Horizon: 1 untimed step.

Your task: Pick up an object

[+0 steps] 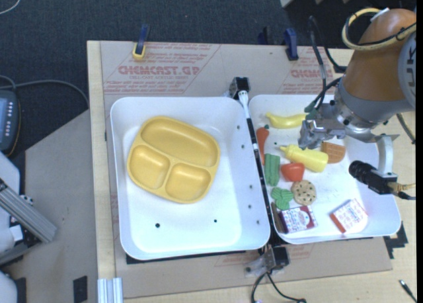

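Where gripper (310,140) hovers, yellow squash (307,157) (long, glossy) lies.

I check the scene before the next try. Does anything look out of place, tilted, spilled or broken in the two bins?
Nothing stands out. The yellow divided plate lies flat in the left bin. The toy foods lie loose in the right bin, none spilled over its rim. The gripper hovers above them.

bench (198,63): brown board, red CHEMCAST print | on it: left white bin (132,182), right white bin (386,219), side by side, touching | yellow clamp (140,45) and blue clamp (290,43) at far edge
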### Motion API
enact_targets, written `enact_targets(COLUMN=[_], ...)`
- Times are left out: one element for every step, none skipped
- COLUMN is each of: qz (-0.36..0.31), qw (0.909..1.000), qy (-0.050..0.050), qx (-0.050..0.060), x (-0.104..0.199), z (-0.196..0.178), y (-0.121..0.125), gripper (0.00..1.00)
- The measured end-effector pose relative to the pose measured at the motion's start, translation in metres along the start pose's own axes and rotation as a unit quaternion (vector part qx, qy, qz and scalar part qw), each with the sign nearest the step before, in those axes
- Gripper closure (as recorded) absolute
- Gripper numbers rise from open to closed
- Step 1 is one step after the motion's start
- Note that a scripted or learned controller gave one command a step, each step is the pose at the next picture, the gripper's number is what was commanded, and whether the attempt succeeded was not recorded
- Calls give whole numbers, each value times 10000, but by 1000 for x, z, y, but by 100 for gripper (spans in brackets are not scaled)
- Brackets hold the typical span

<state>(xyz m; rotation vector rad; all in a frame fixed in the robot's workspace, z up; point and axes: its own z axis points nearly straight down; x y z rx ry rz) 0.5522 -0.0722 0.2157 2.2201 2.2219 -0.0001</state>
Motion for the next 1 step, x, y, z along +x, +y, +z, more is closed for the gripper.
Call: enact_targets(qz=[5], qw=[10000], qy=[-2], qx=[-15], x=[-10], z=[-16], y=[-3], gripper=[100])
